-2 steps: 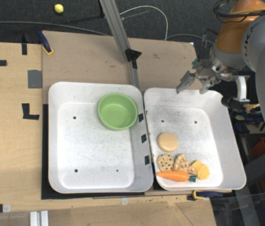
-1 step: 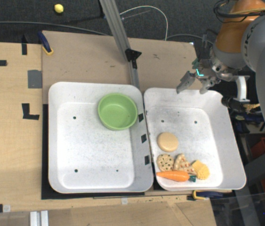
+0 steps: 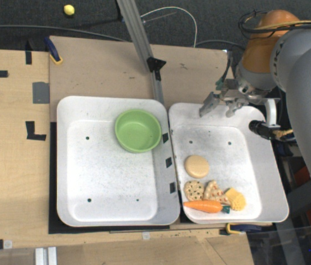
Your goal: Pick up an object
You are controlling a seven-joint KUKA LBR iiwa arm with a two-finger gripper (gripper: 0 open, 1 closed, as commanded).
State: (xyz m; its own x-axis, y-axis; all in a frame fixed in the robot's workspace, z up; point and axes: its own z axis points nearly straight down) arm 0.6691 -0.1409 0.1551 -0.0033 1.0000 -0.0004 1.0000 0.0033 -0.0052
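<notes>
**Gripper hangs open over the right bin's far edge, food toys clustered at the near end**

Here's the arm (image 3: 288, 54), grey with its orange band, reaching in from the right, and the gripper (image 3: 219, 108) hovers over the far rim of the right bin (image 3: 265, 148). The two fingers (image 3: 206, 108) are spread apart, jaws wide, with nothing between them.

Down at the near end of that same bin sits the whole spread. A round tan bun (image 3: 197, 166) lies a little apart, closer to the bin's middle. Just below it, a waffle-patterned cookie (image 3: 193, 190) sits beside a small pizza slice (image 3: 213, 191), and a yellow corn piece (image 3: 236, 199) is at their right. An orange carrot (image 3: 205, 206) lies across the near edge, touching or nearly touching the cookie. All of it is well apart from the gripper.

Over in the left bin (image 3: 89, 170), a green bowl (image 3: 138, 130) stands upright in the far right corner.

A small yellow ball (image 3: 69, 9) rests on the dark floor beyond the bench. No writing or labels can be read on anything here.
</notes>
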